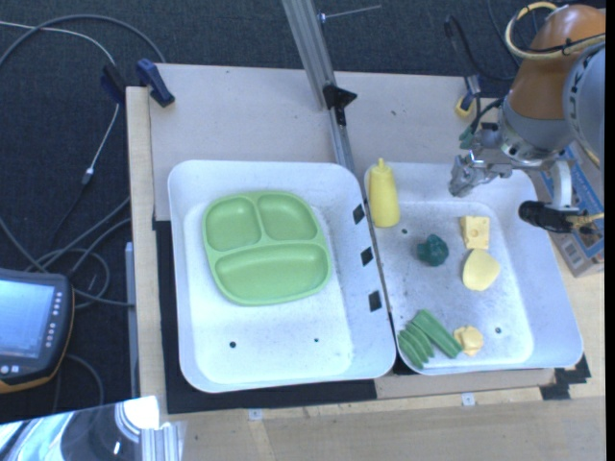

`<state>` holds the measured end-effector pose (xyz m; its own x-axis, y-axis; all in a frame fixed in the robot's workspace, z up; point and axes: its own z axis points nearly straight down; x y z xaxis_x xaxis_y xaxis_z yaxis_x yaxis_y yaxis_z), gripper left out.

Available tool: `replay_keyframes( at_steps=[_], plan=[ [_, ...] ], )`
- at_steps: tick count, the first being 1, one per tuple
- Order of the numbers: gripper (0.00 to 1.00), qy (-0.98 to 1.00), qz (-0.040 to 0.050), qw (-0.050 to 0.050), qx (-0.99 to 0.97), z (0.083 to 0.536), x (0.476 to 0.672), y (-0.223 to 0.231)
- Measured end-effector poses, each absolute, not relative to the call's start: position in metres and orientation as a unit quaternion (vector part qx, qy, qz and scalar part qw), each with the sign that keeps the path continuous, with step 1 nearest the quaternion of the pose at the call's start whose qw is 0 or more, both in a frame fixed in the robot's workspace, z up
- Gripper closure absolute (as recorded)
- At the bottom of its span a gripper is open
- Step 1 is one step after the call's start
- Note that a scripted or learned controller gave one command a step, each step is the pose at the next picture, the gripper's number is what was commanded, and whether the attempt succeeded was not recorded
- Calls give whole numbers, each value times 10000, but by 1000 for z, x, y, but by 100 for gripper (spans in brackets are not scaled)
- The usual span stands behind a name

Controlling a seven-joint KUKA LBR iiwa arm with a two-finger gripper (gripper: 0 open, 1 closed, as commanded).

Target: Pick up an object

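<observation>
The arm [567, 65] is cut off by the right edge. The gripper [468, 173] is too small and blurry to tell much. A screen [29, 329] at the left edge is cut off too.

bench [250, 113]: pale wood top; bare toward the far side
left bin [279, 353]: white, shallow; lies on the bench, touching the right bin along the middle
right bin [538, 325]: white, shallow; beside it on the bench
blue clamp [154, 80]: at the far left corner
</observation>
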<state>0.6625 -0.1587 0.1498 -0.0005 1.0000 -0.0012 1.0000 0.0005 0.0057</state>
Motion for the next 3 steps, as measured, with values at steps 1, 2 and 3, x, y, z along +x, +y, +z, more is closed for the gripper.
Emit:
replay_keyframes(
  at_steps=[1, 2, 3],
  plan=[
    [100, 7072, 22, 38, 7070, 210, 655, -161],
    [100, 7075, 18, 33, 7067, 255, 659, -164],
    [100, 7091, -2, -20, 7051, 243, 650, -111]
  ],
)
